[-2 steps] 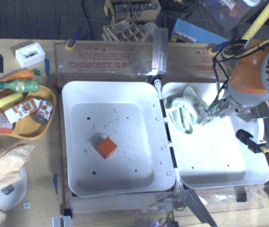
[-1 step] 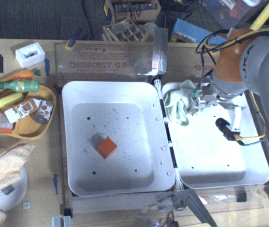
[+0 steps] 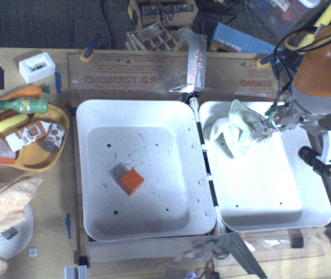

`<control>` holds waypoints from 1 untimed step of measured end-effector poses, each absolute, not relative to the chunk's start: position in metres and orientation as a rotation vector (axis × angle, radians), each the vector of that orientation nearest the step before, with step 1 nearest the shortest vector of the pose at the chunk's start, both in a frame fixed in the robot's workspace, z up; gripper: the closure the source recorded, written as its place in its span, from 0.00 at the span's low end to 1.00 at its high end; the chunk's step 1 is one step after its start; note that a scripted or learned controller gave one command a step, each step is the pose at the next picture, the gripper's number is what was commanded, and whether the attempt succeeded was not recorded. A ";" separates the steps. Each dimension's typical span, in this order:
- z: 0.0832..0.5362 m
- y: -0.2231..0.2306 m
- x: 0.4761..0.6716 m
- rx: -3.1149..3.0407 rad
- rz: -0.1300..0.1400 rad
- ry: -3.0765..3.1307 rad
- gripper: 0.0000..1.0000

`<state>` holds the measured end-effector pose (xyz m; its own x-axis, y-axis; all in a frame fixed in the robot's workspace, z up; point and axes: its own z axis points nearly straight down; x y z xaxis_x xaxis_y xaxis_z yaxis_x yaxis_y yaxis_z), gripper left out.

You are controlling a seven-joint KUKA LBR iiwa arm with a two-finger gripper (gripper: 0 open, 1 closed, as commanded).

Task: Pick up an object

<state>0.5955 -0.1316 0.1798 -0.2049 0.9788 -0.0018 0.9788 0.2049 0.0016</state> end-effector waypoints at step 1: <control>0.180 -0.132 0.596 1.979 0.001 2.436 0.00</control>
